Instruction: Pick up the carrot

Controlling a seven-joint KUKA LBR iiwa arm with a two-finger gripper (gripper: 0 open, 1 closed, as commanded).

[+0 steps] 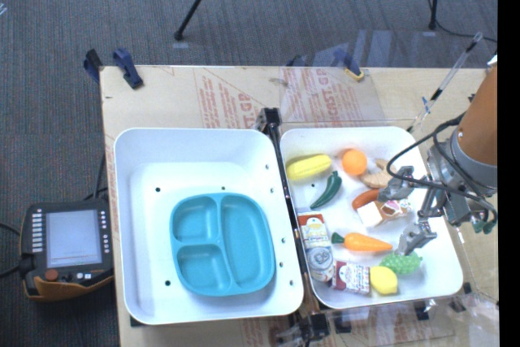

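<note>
Camera view: orange tapered plastic carrot lying in the right white bin, metal two-finger gripper just right of it, claw state indiscernible; approach step, next needs leftward alignment.

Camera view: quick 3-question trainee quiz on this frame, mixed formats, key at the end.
1. True or false: the carrot lies in the left bin.
2. Which item lies nearest the gripper?
A. the blue divided plate
B. the carrot
C. the corn cob
3. Fill in: the orange lies in the ____ bin.

Key:
1. False. It lies in the right bin, beside the gripper.
2. B
3. right
</note>
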